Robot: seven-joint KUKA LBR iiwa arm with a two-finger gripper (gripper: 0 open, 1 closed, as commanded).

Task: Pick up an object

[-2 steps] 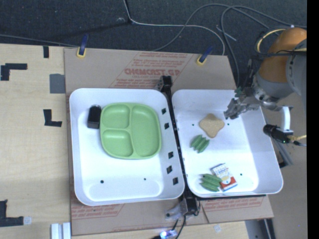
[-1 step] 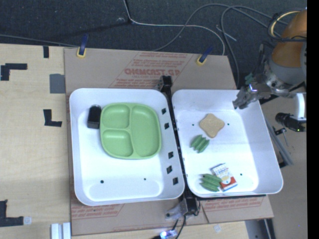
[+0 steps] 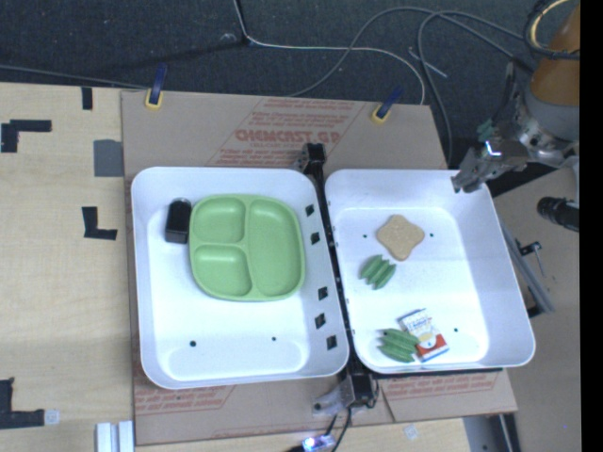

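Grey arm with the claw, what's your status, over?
Two-finger gripper over right white bin's far corner, holding nothing. Tan bread slice, green pea pods, small snack packet untouched. Path clear.

Up top runs a dark, speckled floor [image 3: 113,17], with thin pale cables [image 3: 377,28] looping loosely across it. Below that sits the light wooden bench [image 3: 57,281], marked with black tape pieces [image 3: 94,222] and one grey patch [image 3: 108,156]. A brown cardboard sheet [image 3: 283,130] with red lettering lies on the bench, pinned at its far edge by two yellow-and-blue clamps [image 3: 154,92]. The light is even and soft, with barely any shadow.
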